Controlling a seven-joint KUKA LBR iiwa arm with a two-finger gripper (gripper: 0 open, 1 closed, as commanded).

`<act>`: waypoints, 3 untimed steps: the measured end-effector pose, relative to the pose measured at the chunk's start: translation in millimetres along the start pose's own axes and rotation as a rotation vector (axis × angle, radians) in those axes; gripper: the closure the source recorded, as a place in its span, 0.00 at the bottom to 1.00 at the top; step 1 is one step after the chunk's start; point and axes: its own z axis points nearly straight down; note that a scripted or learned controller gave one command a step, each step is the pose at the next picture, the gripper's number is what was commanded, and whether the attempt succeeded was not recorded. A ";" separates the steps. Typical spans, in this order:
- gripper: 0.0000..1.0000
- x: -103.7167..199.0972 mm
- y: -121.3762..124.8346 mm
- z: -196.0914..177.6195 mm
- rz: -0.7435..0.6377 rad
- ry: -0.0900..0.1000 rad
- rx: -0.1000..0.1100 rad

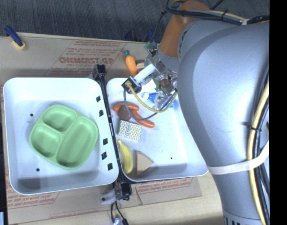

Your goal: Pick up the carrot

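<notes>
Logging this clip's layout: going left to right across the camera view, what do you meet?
Blue clip → left bin → green divided plate → banana → carrot → robot arm.

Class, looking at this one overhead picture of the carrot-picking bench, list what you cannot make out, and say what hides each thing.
- Gripper: fingertips lost in cables and wrist hardware, so open or shut is unreadable.
- Carrot: lies at the right bin's far rim; its near end is hidden behind the wrist assembly.
- Blue item: mostly hidden by the gripper, unidentifiable.
- Patterned square: print too small to read.
</notes>
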 end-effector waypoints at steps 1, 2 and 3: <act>0.00 11.8 -15.8 -65.3 0.171 0.000 -0.001; 0.00 -13.5 -61.5 1.6 0.091 -0.003 0.001; 0.00 25.7 -89.6 0.9 0.230 0.000 -0.002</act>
